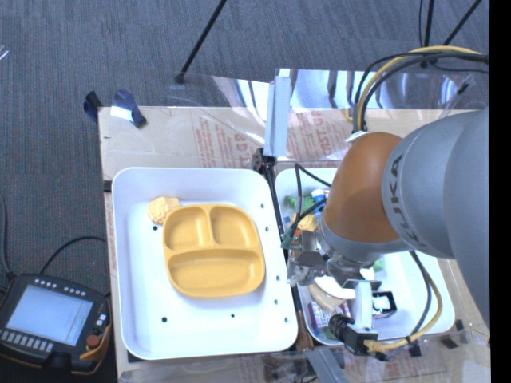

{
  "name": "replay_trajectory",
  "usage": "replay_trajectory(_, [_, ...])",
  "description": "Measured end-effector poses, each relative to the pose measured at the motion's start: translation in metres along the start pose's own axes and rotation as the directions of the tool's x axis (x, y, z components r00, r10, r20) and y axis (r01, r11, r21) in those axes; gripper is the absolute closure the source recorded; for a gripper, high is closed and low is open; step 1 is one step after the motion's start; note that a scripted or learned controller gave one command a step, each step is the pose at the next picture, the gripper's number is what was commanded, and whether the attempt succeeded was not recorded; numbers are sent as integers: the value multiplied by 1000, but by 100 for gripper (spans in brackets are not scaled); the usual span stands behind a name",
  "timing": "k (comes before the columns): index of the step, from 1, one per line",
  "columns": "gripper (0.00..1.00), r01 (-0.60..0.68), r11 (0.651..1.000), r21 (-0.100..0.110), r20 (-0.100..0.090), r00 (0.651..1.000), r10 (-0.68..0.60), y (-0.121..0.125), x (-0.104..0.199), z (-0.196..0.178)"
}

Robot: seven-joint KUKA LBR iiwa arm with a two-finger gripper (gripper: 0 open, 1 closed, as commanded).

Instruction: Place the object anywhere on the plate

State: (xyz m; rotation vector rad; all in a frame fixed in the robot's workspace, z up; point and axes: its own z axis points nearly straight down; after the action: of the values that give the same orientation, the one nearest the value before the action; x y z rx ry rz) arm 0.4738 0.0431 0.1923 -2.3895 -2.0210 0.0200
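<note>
Arm (399, 190): reaching in from the right, hanging low over the right bin (435, 294), covering most of it.
Left bin (136, 214): carrying the yellow divided plate (213, 250), all three compartments lying bare.
Right bin clutter (307, 206): showing as small mixed items beside the wrist; task object probably sitting among them, not identifiable.
Small yellow item (162, 208): lying just beside the plate's upper-left corner, off it.
Gripper (323, 278): jaws hidden, state impossible to tell.
Progress: looking early; grasping, carrying and placing all remaining.
</note>
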Motion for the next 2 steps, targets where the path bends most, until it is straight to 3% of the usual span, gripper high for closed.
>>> replay_trajectory(1, [100,134,991,-10,1,991,-134,-4,98,-2])
replay_trajectory(2, [100,284,959,-25,2,959,-284,41,109,-210])
